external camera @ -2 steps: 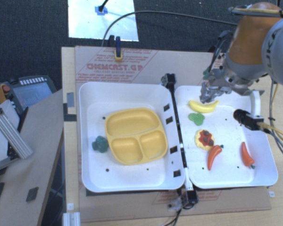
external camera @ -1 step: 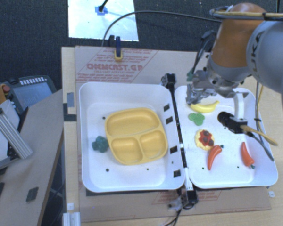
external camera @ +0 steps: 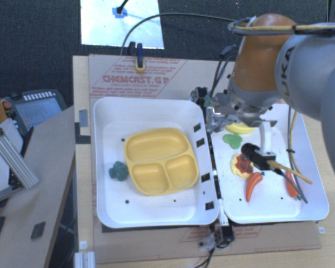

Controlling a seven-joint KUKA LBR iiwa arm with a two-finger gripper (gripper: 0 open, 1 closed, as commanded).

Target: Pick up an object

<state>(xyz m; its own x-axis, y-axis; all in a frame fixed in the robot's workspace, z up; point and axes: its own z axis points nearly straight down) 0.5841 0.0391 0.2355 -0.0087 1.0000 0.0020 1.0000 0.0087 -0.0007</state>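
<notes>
**Banana (external camera: 240, 129) and other small pieces lie in the right bin (external camera: 318, 205), my tool (external camera: 215, 119) close by**

My arm (external camera: 279, 54) reaches in from the right and hangs over the far half of the right bin, with the orange band sitting high above the wrist. My tool is low at that bin's far left corner, close to the divide between the two bins. It is too tangled with the wrist hardware to read, so I cannot tell whether it is wide or narrow.

The yellow banana lies on the bin floor just beside my tool, partly under the wrist. A green piece (external camera: 231, 140) lies just in front of it, towards the near edge. Nearer still is a flat yellow piece with red spots (external camera: 241, 166). A red pepper (external camera: 253, 186) lies just beside it, tilted, with its tip pointing at the near rim. To the right, an orange carrot (external camera: 291, 186) lies near a thin tan stick (external camera: 296, 175) that runs at a slant across the floor. I cannot tell whether the two touch.

The left bin (external camera: 151, 102) holds a yellow divided tray (external camera: 159, 161), set at a slight angle near the middle. A dark green piece (external camera: 119, 171) sits just beside the tray's left edge. Both bins rest on a cardboard sheet (external camera: 156, 77) spread over the bench (external camera: 81, 88).
</notes>
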